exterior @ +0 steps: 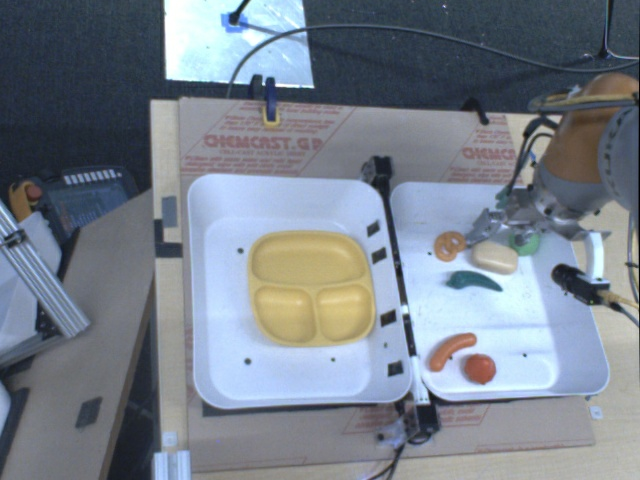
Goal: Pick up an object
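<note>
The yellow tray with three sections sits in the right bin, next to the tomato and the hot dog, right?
Not quite. The camera view shows the yellow tray in the left bin; the tomato and hot dog lie in the right bin.

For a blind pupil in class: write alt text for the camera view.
A grey arm's gripper hangs over the right bin, above a beige block, near an orange ring, teal pepper, sausage and tomato. The left bin holds a yellow tray.

We've got a yellow tray (305,300) in the left bin (215,268); the gripper (503,226) hangs over the right bin's (570,368) far side, just by a cream block (495,259).
</note>
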